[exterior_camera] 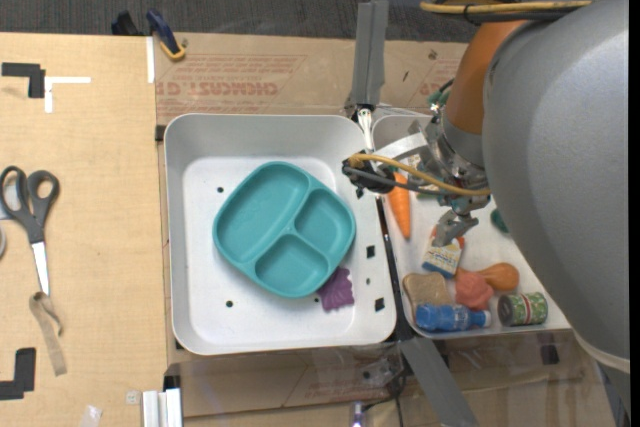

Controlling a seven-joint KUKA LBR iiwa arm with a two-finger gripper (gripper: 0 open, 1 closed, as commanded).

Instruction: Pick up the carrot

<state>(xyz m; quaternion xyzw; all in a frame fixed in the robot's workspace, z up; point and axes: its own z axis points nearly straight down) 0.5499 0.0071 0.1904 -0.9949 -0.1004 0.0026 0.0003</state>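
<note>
Lower right of the frame, a blue bottle (450, 318) and small can (523, 308) lie in the right bin (480, 333). Above them, the carrot (401, 208) rests by the bin's left wall. The end effector (455, 220) hangs just right of it; its grip cannot be made out.

Red lettering is printed on the cardboard sheet (250, 75) behind the bins, but it is seen upside down and only a run of capitals, possibly "CHEMCAST", can be made out. Labels are carried by the small carton (443, 258), the blue bottle (447, 318) and the green can (524, 308) in the right bin, yet none is sharp enough to be read.
</note>
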